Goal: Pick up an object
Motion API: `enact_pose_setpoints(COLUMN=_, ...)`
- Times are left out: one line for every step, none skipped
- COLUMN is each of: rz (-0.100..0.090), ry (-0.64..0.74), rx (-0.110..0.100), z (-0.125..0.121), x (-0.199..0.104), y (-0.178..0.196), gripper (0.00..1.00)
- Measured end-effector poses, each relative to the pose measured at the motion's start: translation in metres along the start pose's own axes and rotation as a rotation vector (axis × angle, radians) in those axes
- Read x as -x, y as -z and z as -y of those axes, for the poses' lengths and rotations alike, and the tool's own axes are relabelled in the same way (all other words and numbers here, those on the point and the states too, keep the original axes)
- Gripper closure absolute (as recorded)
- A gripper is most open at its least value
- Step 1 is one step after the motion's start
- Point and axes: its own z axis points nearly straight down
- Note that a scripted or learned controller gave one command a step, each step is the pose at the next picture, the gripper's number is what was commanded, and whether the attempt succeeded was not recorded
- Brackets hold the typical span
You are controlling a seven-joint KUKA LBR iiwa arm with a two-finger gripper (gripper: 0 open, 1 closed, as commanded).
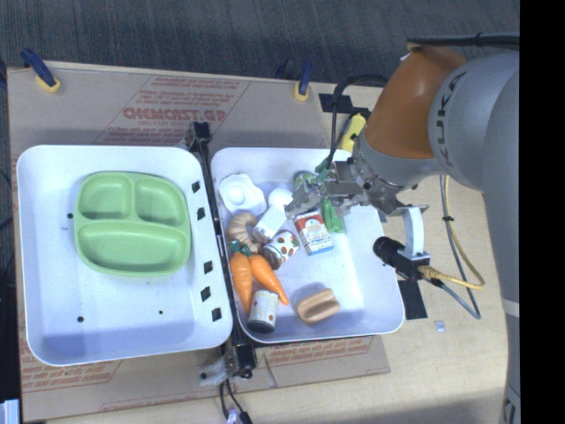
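red-and-white carton (314,233) lies mid right bin (375,312), just near of the gripper (320,194), whose state cannot be told; approach step, next a descent onto it.

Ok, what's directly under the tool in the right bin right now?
The tool hangs over the right bin. Just below it lie a small red and white carton and something green. The wrist covers whatever else sits beneath.

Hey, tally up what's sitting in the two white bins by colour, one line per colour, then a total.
Green: 1, the divided plate
Orange: 2, the carrots
White: 1, the cup
Red and white: 1, the carton
Tan: 1, the hot dog
Total clearly countable: 6
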Motion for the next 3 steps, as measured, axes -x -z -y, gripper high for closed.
enact_pose_setpoints(rz=0.000, ry=0.000, rx=0.000, z=0.000, x=0.000, y=0.000, gripper=0.00)
enact_pose_setpoints(rz=-0.001, ry=0.000, rx=-0.005, z=0.038, x=0.036, y=-0.125, gripper=0.00)
enact_pose_setpoints(rz=0.000, ry=0.003, rx=-0.004, z=-0.032, x=-0.015, y=-0.135, gripper=0.00)
